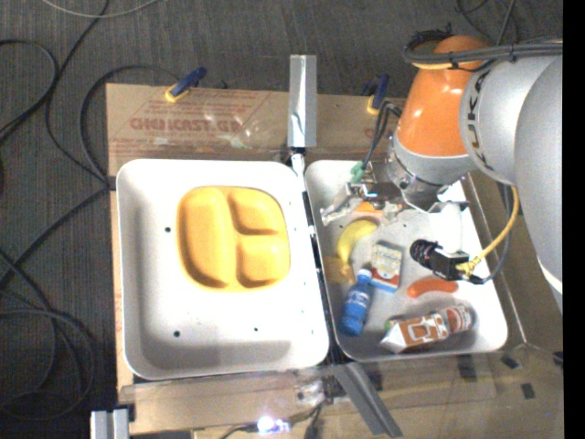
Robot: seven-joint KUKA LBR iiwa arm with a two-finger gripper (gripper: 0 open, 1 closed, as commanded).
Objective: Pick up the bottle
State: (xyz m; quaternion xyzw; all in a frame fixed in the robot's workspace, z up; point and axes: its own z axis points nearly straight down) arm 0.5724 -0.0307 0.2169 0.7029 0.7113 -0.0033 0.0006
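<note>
Approach step, by my reading. Gripper (352, 201) is low over the right bin (489, 323), far end, above a yellow fruit (355, 236). Jaws' spread: cannot tell; nothing visibly held. Bottle (356, 302), blue, lies near the bin's left wall, closer to the camera. Next: shift toward it, line up, descend.

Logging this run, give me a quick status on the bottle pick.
Tool low over right bin, far end. Blue bottle lying ungrasped nearer the front. Yellow item and small carton crowd it.
</note>
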